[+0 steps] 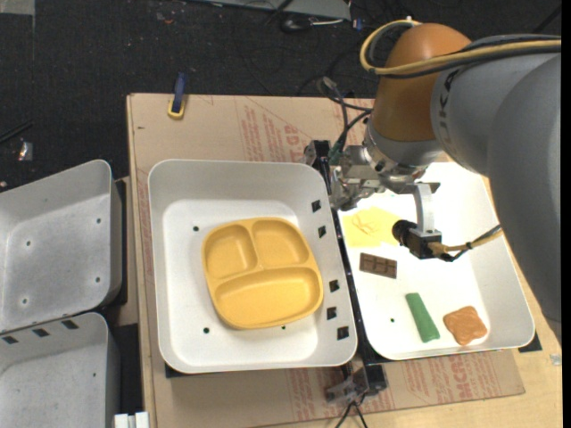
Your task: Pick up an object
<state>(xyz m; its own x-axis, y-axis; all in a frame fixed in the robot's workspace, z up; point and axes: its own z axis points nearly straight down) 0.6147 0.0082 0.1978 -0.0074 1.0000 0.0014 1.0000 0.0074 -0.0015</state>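
Quick rundown of your setup: the gripper (350, 184) is hanging over the far left corner of the right bin (486, 239), right up against the wall it shares with the left bin (169, 266). The wrist and the big orange band block most of it from above, so honestly you can't tell how the jaws stand, spread or pressed together. I don't see anything between them either.

Your pickable stuff is split across both bins. In the left bin there's just a yellow divided plate (263, 272), sitting flat in the middle, turned a bit off square, three compartments facing up.

The right bin has four things:
- a flat yellow sheet (366, 226) at the far left, just near of the gripper and closest to it
- a small brown bar (377, 265) just near of that sheet, apart from it by a thin gap
- a green stick (423, 316) further toward the near edge, lying at a slant
- an orange-brown lump (465, 325) just to the right of the stick, by the near wall

Both bins sit on the cardboard-covered table (232, 123), with a little blue and yellow clamp (178, 96) on its far edge.
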